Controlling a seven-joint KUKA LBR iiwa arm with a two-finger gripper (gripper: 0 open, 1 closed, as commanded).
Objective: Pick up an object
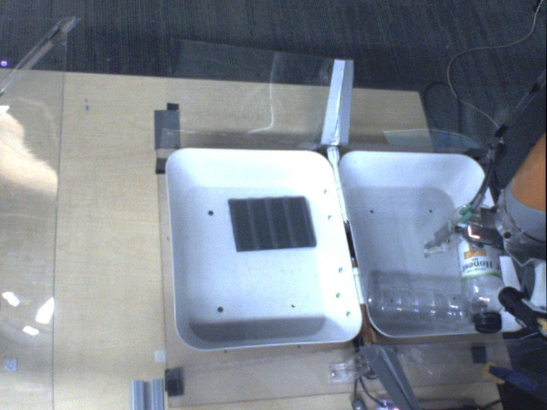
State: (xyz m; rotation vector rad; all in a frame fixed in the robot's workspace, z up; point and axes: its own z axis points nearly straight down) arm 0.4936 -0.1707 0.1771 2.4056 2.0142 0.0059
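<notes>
My gripper (451, 231) hangs over the right side of the right bin (402, 173), on the grey arm with its orange band (532, 180) coming in from the right. Just below and to the right of it, by the bin's right wall, is a clear bottle with a white label (481, 267) and a black cap (488, 321). The gripper's end is close to the bottle's upper end, and I cannot tell if they touch. A second clear plastic bottle (419, 302) lies on its side along the near wall. A dark ribbed rectangular block (272, 223) lies flat in the left bin (197, 254).
A metal post (337, 101) stands behind the seam between the two bins. Clear plastic sheeting (34, 186) covers the bench to the left. Cables and brackets (385, 383) crowd the bench edge in front of the right bin.
</notes>
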